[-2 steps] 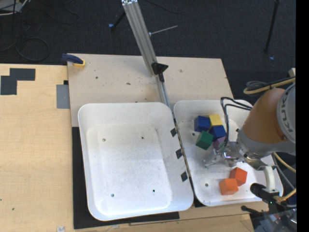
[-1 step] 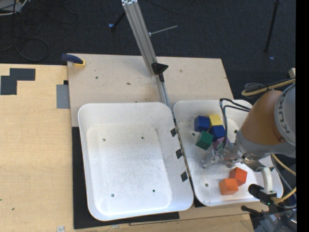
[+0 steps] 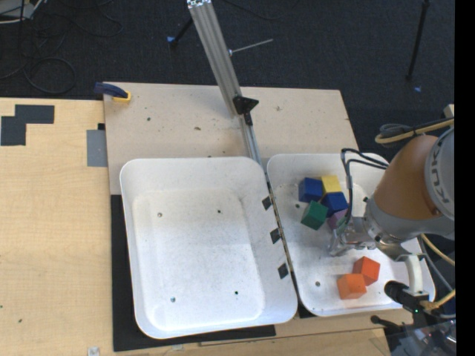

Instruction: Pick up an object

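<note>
Reaching stage, camera view: we log the grey two-finger gripper (image 3: 343,242) low in the right white bin (image 3: 319,299), beside the small green cube (image 3: 315,214) at the block cluster's near edge. Jaw state: we cannot tell. Cube sits corner-on, no long axis. Next: centre, close, lift.

Fixed overhead cam, slanted down on both bins (image 3: 141,176).
</note>
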{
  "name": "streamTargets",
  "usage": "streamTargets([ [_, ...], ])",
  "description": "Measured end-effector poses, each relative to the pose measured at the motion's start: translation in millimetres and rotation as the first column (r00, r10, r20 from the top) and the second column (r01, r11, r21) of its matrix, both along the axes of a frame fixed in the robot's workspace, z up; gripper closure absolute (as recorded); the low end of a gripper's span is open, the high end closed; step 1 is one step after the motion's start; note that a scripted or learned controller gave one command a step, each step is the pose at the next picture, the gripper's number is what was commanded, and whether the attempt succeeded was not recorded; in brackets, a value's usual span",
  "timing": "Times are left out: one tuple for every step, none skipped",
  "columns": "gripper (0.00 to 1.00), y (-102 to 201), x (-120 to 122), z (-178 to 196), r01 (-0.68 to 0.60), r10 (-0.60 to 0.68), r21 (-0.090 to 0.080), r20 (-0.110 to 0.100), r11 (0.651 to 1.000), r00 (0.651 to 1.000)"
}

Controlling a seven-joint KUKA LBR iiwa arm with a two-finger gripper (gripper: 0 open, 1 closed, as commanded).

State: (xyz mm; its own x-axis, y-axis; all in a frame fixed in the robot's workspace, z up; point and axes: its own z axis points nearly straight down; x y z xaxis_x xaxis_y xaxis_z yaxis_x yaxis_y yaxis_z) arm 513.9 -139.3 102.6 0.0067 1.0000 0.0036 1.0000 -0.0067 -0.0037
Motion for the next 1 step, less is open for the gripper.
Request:
streamTargets([
  [1.0,-1.1,-0.5,41.8,-0.006,0.006,-0.003,0.005,1.0,1.0],
])
